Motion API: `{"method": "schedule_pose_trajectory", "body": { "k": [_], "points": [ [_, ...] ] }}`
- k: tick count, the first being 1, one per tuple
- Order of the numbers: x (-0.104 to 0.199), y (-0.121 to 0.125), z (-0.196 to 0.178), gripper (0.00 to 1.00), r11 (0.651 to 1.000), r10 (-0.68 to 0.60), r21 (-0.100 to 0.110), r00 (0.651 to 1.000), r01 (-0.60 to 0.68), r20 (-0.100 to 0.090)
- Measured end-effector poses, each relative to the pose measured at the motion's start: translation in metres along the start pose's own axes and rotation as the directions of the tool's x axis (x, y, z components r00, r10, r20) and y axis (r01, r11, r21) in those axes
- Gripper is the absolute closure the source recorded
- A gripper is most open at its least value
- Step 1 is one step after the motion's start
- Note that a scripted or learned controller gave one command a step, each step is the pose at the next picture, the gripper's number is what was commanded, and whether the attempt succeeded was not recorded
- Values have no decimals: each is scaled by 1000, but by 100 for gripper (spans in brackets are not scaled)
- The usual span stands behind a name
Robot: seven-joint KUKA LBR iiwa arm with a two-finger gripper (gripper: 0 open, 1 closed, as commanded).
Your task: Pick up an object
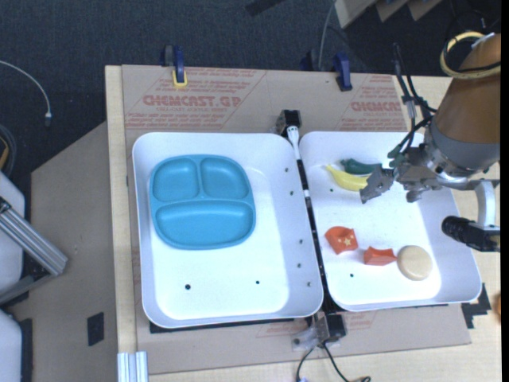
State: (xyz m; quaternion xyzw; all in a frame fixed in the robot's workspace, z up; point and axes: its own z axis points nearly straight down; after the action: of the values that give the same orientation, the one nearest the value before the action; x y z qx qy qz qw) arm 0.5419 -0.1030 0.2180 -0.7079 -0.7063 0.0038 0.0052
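The gripper (392,183) hung over the right bin (453,291), its fingers spread apart and grasping nothing, just right of the yellow banana (347,179), which lay at the bin's far left beside a dark green piece (359,165). The banana looked light, smooth and probably slippery plastic; I judged its thicker middle the best hold. The arm (469,110) hid part of the bin's far right.

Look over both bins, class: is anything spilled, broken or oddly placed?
Nothing stands out. The blue divided plate lies flat in the left bin; the yellow piece, the two red pieces and the beige round lie apart in the right bin.
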Motion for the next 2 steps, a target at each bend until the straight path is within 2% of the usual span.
{"method": "schedule_pose_trajectory", "body": {
  "k": [1,2],
  "points": [
    [0,2,-6,0,1000,-2,-12,1000,2,1],
    [-5,-1,39,0,1000,-1,-6,1000,1,1]
  ]
}}
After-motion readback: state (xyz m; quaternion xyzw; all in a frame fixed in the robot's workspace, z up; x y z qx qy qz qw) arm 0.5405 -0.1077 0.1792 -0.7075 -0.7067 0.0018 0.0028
